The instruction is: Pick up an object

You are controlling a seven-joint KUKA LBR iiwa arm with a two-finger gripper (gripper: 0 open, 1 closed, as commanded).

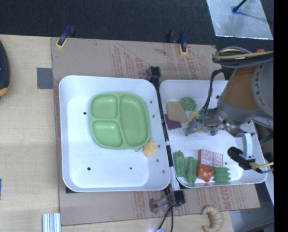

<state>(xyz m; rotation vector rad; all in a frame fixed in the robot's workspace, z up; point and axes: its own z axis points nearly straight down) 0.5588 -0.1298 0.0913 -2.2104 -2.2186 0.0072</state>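
In the right bin [240, 178] my gripper [193, 125] hangs low over the floor, reaching in from the right. It sits just right of a tan bread-like piece [176, 111] that lies on a purple piece [172, 124]. A green leafy toy [188, 103] and a small yellow bit [194, 115] lie just above it. Nothing shows between the jaws. Along the bin's front lie two green vegetables [179, 162], a red-and-white box [210, 157], a red piece [205, 173] and a ribbed green piece [222, 174].
The left bin [76, 168] holds a green divided plate [120, 120] with a yellow lump [150, 149] at its lower right corner. A black fitting [239, 157] sticks out from the arm over the right bin. A tan curled object [212, 217] lies on the bench in front.
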